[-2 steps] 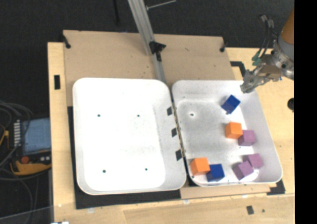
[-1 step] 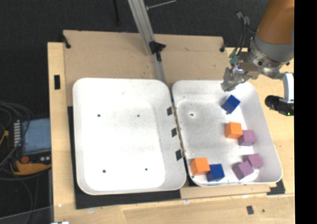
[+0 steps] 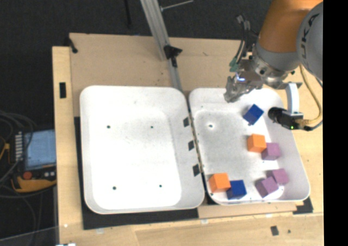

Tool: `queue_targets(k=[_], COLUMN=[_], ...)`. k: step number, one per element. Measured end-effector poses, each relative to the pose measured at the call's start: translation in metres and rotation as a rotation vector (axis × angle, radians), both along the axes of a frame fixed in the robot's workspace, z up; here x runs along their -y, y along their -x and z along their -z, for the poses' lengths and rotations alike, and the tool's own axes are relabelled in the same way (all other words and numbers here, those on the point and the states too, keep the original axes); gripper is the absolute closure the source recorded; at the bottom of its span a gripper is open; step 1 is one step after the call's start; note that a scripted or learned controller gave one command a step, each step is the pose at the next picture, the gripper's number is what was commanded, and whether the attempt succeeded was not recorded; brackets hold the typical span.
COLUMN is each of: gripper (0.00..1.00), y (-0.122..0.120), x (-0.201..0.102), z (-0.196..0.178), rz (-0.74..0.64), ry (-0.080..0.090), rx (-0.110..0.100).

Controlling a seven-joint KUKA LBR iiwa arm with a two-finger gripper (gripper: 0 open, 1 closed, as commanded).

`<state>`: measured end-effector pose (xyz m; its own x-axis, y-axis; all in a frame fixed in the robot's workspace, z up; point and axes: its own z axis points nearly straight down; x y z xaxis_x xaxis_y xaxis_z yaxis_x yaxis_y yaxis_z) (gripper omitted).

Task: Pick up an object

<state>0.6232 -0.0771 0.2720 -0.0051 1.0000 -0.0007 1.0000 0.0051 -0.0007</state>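
Note:
My gripper (image 3: 235, 94) hangs over the far edge of the right bin (image 3: 217, 136), left of and a little beyond a blue block (image 3: 253, 114). Nothing shows between its fingertips. Below the blue block lie an orange block (image 3: 256, 142) and a purple block (image 3: 271, 151) side by side. At the bin's near edge an orange block (image 3: 219, 182) touches a second blue block (image 3: 236, 189). Two purple blocks (image 3: 267, 186) (image 3: 280, 176) sit in the near right corner.
The left bin (image 3: 136, 147) stands beside the right one, with black clips between them. A slanted metal post (image 3: 155, 19) rises behind the bins. A handheld pendant (image 3: 35, 155) lies off the bench at the left.

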Motion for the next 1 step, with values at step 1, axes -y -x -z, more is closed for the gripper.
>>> queue_targets(k=[1], gripper=[1.00], y=[-0.0026], x=[-0.0455], z=[0.0175], rz=[0.000], ry=[0.000], rx=[-0.001])
